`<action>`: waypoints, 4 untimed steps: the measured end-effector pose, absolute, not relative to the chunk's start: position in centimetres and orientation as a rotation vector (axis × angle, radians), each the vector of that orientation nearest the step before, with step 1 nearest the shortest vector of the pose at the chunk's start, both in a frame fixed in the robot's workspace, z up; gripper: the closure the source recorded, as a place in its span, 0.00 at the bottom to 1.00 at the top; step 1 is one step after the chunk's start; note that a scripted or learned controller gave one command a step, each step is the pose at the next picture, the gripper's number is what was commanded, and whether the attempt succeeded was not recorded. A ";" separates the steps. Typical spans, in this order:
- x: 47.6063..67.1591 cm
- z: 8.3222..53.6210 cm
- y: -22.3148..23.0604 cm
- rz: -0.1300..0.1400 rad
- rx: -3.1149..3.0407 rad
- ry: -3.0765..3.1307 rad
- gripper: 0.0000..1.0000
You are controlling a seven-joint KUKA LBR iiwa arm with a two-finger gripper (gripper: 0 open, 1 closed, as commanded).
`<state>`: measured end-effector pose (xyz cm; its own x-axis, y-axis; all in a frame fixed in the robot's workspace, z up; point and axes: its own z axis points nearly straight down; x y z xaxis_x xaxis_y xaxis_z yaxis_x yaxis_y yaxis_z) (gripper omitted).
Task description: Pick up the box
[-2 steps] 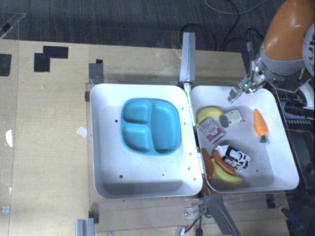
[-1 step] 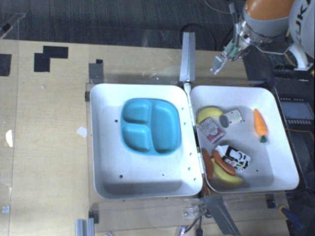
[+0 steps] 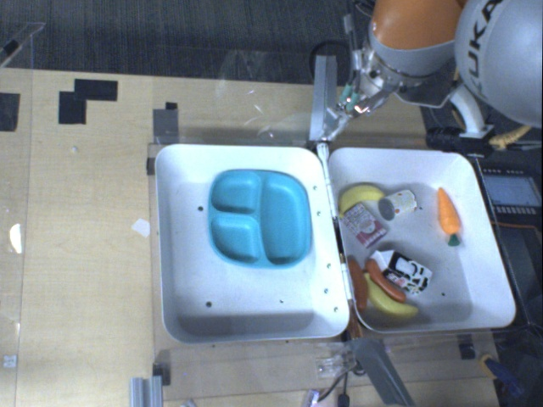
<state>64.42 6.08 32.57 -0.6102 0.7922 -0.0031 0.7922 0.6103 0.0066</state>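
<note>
The small flat cardboard box (image 3: pixel 362 224) with pink and white printing lies in the right-hand shallow white plastic bin (image 3: pixel 484 227), near that bin's left wall, its long axis running slantwise from upper left to lower right. It sits just below a yellow rounded fruit (image 3: pixel 360 197) and beside a small white cylinder (image 3: pixel 399 203) lying on its side. The pincer (image 3: pixel 355 102) hangs above the far edge of the worktop (image 3: pixel 76 227), beyond the bins' far rims and about over the seam between them, so the box lies toward the near side and slightly right of it. How far the pincer is open I cannot tell, and nothing shows in its hold. An orange carrot (image 3: pixel 448 214), a black-and-white packet (image 3: pixel 407 273) and a banana (image 3: pixel 392 302) lie further off; a blue moulded divided tray (image 3: pixel 259 216) rests in the left bin (image 3: pixel 182 227).
</note>
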 end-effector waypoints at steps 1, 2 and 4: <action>64.8 32.7 12.5 0.009 1.309 2.849 1.00; 62.9 27.7 22.6 0.009 1.060 2.952 1.00; 66.9 27.1 22.5 0.009 1.030 2.962 1.00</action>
